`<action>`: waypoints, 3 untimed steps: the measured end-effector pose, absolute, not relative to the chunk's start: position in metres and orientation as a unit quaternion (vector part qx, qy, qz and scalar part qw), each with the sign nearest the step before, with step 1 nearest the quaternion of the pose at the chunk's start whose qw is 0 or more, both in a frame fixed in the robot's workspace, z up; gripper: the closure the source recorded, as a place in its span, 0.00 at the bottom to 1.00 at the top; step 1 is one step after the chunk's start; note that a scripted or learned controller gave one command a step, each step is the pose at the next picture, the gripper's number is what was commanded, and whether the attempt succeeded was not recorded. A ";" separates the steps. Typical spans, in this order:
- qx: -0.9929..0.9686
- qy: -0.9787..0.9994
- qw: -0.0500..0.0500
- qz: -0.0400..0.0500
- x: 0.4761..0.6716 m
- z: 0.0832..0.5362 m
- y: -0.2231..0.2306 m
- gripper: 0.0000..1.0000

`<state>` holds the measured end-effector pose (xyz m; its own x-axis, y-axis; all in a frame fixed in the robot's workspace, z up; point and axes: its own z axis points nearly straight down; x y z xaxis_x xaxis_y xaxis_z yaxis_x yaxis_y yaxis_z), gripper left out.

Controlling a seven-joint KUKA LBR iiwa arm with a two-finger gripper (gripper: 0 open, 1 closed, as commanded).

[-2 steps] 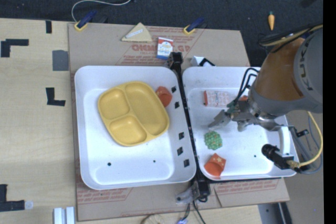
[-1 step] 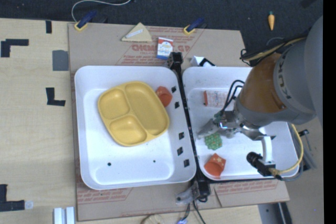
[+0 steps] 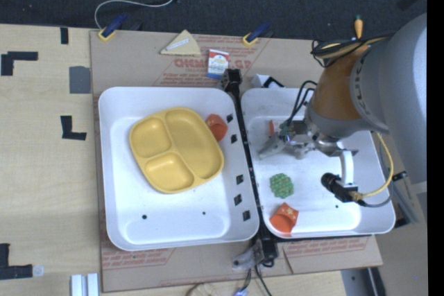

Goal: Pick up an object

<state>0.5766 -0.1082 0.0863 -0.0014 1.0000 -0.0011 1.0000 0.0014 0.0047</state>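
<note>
My gripper (image 3: 276,138) hangs low over the upper left part of the right bin (image 3: 374,215), below the grey arm with its orange band (image 3: 333,90). A green knobbly object (image 3: 281,184) lies in that bin a short way below the gripper, apart from it. Near the bin's front edge sits an orange-red object (image 3: 284,218). In the left bin (image 3: 173,225) a yellow divided plate (image 3: 177,149) lies flat, and a small orange-red object (image 3: 217,126) rests against its upper right rim. I see nothing held in the gripper.
A black divider with clips (image 3: 239,149) runs between the two bins. Behind the bins, on the cardboard, lie a small red and white box (image 3: 218,64) and a tan wedge (image 3: 182,44). A black and yellow cable (image 3: 347,190) hangs from the wrist over the right bin.
</note>
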 end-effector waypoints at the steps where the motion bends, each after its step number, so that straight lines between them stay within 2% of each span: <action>1: 0.706 0.708 0.002 0.001 0.654 0.086 -0.103 0.00; 2: 0.707 0.707 -0.003 -0.002 0.667 0.096 -0.103 0.00; 3: 0.706 0.708 -0.002 -0.003 0.667 0.105 -0.104 1.00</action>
<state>0.6668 -0.1035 0.1053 -0.0018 1.0000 -0.0024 1.0000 0.0017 -0.0071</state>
